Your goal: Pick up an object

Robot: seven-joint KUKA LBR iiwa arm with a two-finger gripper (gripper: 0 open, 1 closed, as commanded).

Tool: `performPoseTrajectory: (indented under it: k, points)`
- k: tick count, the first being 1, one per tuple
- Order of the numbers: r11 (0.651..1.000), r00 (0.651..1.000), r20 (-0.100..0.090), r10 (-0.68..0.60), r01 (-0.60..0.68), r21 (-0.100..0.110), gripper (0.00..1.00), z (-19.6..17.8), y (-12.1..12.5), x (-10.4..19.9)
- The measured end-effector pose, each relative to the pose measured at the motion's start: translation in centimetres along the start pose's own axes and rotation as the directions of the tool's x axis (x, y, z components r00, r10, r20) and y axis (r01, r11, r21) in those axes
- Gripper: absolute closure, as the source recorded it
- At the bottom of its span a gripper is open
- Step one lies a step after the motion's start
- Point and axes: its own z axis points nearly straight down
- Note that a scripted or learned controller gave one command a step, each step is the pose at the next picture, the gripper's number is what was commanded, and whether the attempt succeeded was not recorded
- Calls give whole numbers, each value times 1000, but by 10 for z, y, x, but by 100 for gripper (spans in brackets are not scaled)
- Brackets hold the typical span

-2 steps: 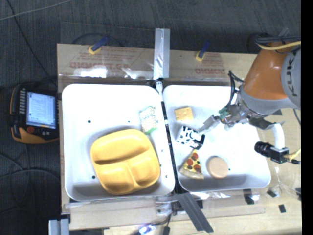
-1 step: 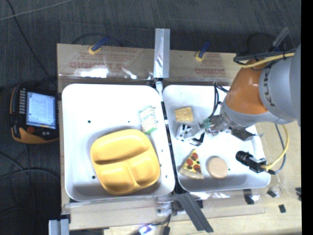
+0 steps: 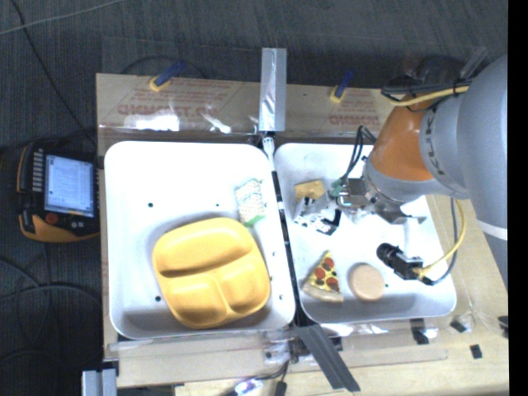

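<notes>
— Tan and small, one bread-like piece [image 3: 310, 190] lies near the far left corner of the right bin [image 3: 437, 299]. Is that what the gripper [image 3: 328, 214] is over?

— Just beside it. The gripper sits low in that bin, toward its left wall, with the tan piece a little farther back. Whether its fingers are spread or closed I cannot tell; dark parts blur together there, and nothing can be seen between them.

— What else is in that bin?

— Two more things along the near edge: one pizza slice [image 3: 322, 277], and one round beige disc [image 3: 367, 282] just to its right, apart from it. So three items, counted.

— And the left bin [image 3: 132, 180]?

— Two things. One yellow divided tray [image 3: 211, 270] fills the near middle, and one small white-and-green packet [image 3: 250, 201] lies by the right wall, just past the tray's far edge.

— Outside the bins?

— One handheld control pendant [image 3: 58, 190] rests on the floor left of the bench.
</notes>
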Motion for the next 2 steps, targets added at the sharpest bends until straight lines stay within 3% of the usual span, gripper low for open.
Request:
performPoseTrajectory:
  k: [1, 2]
  points:
    - [1000, 1000, 1, 17, -17, 0, 0, 2, 43, 1]
    - [1000, 1000, 7, -8, 8, 27, 0, -14, 50, -101]
